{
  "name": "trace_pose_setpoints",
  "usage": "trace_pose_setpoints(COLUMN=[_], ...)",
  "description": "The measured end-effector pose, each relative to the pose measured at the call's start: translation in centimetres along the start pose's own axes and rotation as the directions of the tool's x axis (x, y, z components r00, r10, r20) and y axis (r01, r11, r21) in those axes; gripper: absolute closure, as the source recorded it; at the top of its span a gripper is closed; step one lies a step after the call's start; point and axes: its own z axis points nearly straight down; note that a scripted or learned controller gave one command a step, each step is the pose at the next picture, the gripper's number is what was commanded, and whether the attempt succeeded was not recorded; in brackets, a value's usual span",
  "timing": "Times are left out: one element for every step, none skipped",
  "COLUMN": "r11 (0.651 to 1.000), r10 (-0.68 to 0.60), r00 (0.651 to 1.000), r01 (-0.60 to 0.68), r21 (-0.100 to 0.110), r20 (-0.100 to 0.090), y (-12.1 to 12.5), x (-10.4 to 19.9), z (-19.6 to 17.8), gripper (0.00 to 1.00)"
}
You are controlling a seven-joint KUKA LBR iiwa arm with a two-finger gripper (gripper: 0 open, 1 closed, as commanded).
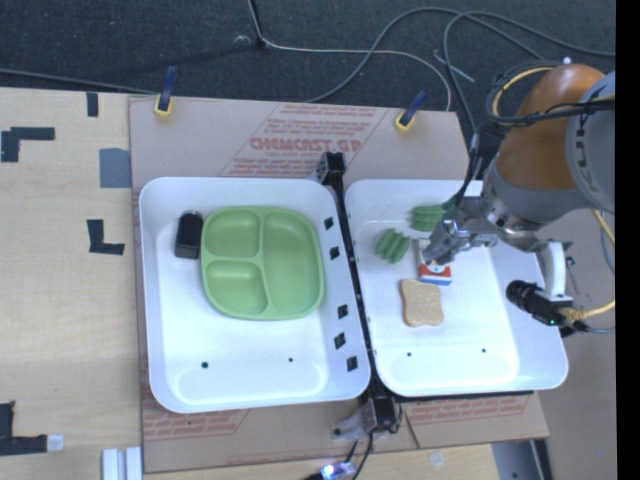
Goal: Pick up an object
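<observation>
In the right bin [530,363], my gripper [440,255] hangs low in the upper middle, right above a small red, white and blue block [435,274]. The block's upper part is hidden by the gripper, so I cannot tell whether the two touch. A slice of toast [422,303] lies just below the block. A ribbed green piece [392,245] lies to the gripper's left, and a second green piece [427,216] lies above it, partly behind the wrist.
The left bin [170,368] holds a green divided plate [263,262] with a small black block [188,235] at its left edge. A black divider [345,268] runs between the bins. The grey arm with its orange band [545,148] covers the right bin's upper right.
</observation>
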Motion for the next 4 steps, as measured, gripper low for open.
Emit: trace_pose_setpoints(r11=[1.000, 1.000, 1.000, 1.000], r10=[0.001, 0.000, 0.001, 0.000], r00=[1.000, 1.000, 1.000, 1.000], r01=[-0.001, 0.000, -0.001, 0.000], r21=[0.002, 0.002, 0.002, 0.001], r20=[0.000, -0.001, 0.000, 0.000], y=[-0.6, -1.6, -1.8, -1.9], x=[4.8, 11.0, 15.9, 20.2], z=[0.7, 0.1, 0.5, -0.3], gripper=[1.00, 1.00, 1.00, 1.00])
